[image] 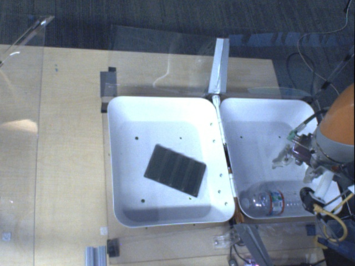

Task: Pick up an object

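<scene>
A clear plastic bottle (265,201) with a dark label lies on its side against the front wall of the right bin (249,121). A dark ribbed rectangular pad (175,170) lies flat and skewed in the middle of the left bin (127,126). My gripper (284,148) hangs over the right side of the right bin, above and to the right of the bottle and apart from it. It is open with nothing between its fingers.
The arm's orange band and grey wrist (337,129) cover the right bin's right edge. Loose cables (327,212) hang by the bin's front right corner. A metal divider bar (218,65) runs back from between the two bins.
</scene>
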`<state>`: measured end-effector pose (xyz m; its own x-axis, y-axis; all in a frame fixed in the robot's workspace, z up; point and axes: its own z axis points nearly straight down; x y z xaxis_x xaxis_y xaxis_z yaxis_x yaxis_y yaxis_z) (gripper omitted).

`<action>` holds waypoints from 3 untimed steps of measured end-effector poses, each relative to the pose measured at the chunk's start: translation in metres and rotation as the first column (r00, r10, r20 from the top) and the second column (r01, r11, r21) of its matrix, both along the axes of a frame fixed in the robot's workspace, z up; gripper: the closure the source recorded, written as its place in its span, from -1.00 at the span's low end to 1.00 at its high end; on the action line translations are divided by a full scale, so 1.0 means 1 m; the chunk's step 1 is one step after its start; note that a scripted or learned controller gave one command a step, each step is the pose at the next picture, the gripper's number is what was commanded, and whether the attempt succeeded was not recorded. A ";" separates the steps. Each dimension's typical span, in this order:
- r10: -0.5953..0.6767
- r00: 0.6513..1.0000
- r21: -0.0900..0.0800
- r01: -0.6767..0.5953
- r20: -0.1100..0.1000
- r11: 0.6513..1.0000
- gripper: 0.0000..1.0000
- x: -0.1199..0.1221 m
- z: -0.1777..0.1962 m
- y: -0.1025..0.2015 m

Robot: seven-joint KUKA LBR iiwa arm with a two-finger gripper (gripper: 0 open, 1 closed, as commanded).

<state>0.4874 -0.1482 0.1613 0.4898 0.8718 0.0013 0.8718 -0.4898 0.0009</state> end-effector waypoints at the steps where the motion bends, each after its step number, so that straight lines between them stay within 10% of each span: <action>1: -0.044 0.999 -0.001 0.044 0.001 0.999 -1.00 0.043 -0.011 -0.029; 2: -0.094 0.996 -0.002 0.094 0.004 0.996 -1.00 0.107 0.121 -0.042; 3: -0.147 0.989 0.001 0.147 0.000 0.989 -1.00 0.111 -0.038 0.039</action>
<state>0.5987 -0.1091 0.1231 0.6123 0.7907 0.0016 0.7907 -0.6123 0.0001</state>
